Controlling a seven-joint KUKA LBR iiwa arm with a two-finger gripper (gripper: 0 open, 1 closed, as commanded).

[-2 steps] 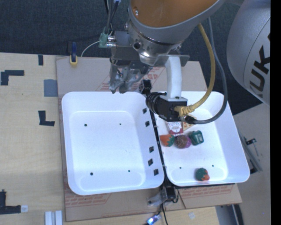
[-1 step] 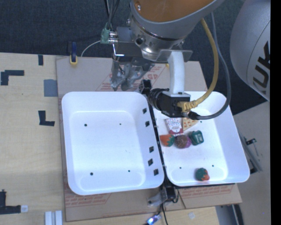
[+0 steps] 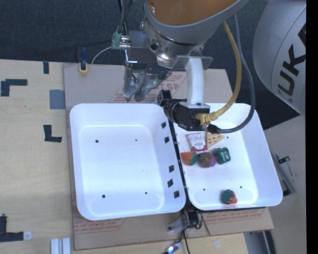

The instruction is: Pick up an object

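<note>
Big grey KUKA arm (image 3: 285, 49) fills the upper right, black lettering curving along its rounded casing. An orange band (image 3: 186, 11) rings the wrist above a silvery metal flange. Below it, a white bracket carries a black block, and a yellow cable (image 3: 238, 74) loops down beside thin black wires. The tool (image 3: 141, 87) is grey metal.

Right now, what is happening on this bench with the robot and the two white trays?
A grey KUKA arm reaches in over the far edge of the bins, and its gripper hangs above the bench just behind the left bin. Nothing is visible between its fingers. The things to pick lie in the right bin: a small cluster of colourful objects near its middle, and one green and orange object alone near the front edge.
</note>
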